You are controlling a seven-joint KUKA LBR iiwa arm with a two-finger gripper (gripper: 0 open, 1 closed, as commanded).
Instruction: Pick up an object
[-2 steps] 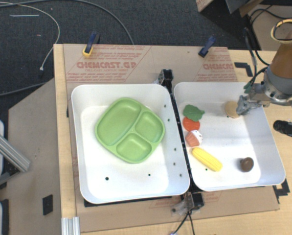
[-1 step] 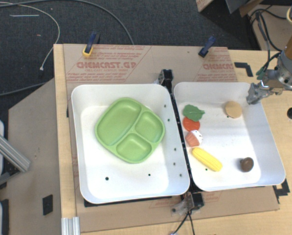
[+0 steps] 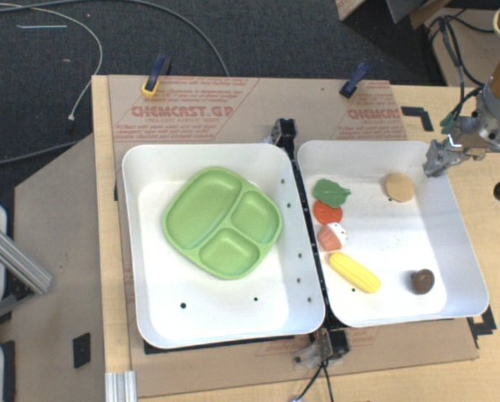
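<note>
Objects for us to pick lie in the right white bin point(image 3: 463, 233): green leafy toy point(image 3: 332, 193), red tomato piece point(image 3: 327, 211), pink-white piece point(image 3: 332, 237), yellow corn cob point(image 3: 354, 272), tan round bun point(image 3: 399, 187), brown ball point(image 3: 422, 281). Left, a green divided plate point(image 3: 223, 222) sits. Our gripper point(image 3: 440, 159) hovers over the bin's far right corner, its opening unreadable to us.

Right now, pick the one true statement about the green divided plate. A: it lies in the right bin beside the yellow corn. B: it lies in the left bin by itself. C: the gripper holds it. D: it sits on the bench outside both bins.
B: the green divided plate lies alone in the left bin, while the toy food sits in the right bin.
</note>
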